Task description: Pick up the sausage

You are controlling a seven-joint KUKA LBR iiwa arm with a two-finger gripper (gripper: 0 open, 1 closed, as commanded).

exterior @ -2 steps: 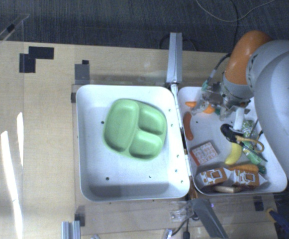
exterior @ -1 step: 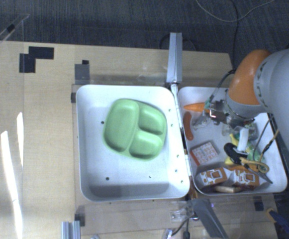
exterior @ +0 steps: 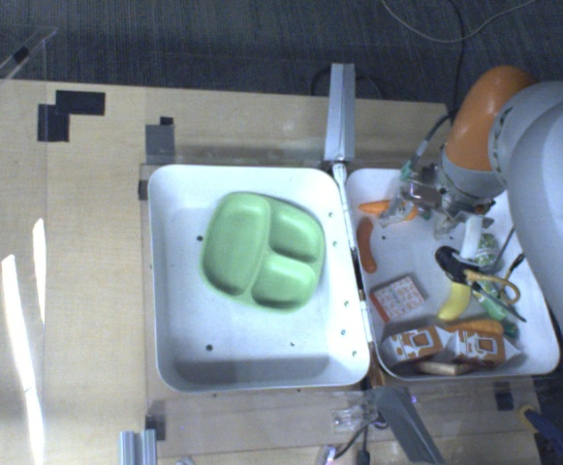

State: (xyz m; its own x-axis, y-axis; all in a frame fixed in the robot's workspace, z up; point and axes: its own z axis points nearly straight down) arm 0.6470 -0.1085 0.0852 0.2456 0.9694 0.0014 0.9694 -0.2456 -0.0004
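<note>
The sausage (exterior: pixel 365 245), a reddish-orange stick, lies lengthwise against the left wall of the right bin (exterior: pixel 543 352). My gripper (exterior: pixel 422 201) hangs over the back of that bin, up and to the right of the sausage and apart from it. A small orange piece (exterior: pixel 376 206) lies just left of the gripper, near the sausage's far end. Nothing shows between the gripper's parts.
A green divided plate (exterior: pixel 262 250) rests in the left bin (exterior: pixel 179 356). The right bin also holds a square waffle-like tile (exterior: pixel 398 296), a banana (exterior: pixel 453 303), printed cartons (exterior: pixel 446 342) along the front and a few small items at the right wall.
</note>
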